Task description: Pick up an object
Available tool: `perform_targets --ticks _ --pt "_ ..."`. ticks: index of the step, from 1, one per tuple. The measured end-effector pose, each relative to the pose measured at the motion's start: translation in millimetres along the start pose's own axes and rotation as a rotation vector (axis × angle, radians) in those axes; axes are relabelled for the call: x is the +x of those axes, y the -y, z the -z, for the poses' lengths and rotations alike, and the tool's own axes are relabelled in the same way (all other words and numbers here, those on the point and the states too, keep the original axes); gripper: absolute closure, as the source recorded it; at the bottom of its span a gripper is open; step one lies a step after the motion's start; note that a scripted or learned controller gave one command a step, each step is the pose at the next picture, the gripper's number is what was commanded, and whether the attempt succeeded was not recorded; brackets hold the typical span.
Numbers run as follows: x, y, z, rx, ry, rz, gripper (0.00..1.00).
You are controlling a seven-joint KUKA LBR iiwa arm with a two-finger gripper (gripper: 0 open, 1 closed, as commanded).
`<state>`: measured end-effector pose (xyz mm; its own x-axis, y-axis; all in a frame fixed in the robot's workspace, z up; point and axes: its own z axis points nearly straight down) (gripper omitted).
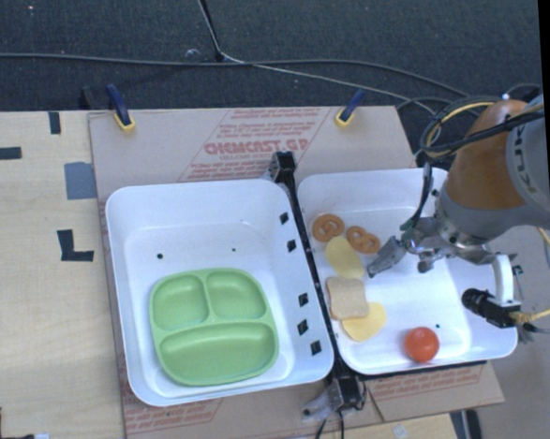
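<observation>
A: Where is the end effector [383, 258] sitting right now?

B: It is hanging over the right bin [471, 341], reaching in from the right side. Its dark tip is pointing left toward the pale yellow piece [341, 254] and is lying just beside the smaller pretzel [362, 239].

A: Is it gripping anything?

B: I cannot tell. The fingers are showing as one dark grey wedge from this angle, so whether they are spread or pressed together is not readable, and nothing is visibly sitting between them.

A: What is lying in that bin?

B: Two brown pretzels are lying near the top left, the larger pretzel [328, 226] closest to the divider. Below them the pale yellow piece is touching a cream bread slice [347, 297], which is partly overlapping a second yellow piece [367, 323]. A red tomato [421, 344] is sitting apart from these, near the front edge.

A: And the other bin?

B: The left bin [130, 224] is holding a green divided plate [213, 325] with three compartments, lying toward the front.

A: What is everything resting on?

B: Both bins are sitting side by side on a cardboard sheet [241, 141], which is lying on the desk [32, 306] and is being held by two blue-and-yellow clamps [120, 110] at its far edge. The grey arm with its orange band [483, 166] is crossing over the right bin's right side.
</observation>
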<state>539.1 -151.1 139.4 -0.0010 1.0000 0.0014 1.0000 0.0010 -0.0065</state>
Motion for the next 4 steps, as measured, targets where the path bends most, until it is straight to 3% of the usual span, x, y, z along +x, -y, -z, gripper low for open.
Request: perform_targets --ticks 1,2,4 --pt "0.7 -0.5 -52.1 -0.006 0.001 -0.001 0.0" --pt "2.9 -2.4 -38.3 -0.009 -0.002 0.002 1.0" --pt "-12.8 -10.8 59.2 -0.011 0.004 0.0 1.0"
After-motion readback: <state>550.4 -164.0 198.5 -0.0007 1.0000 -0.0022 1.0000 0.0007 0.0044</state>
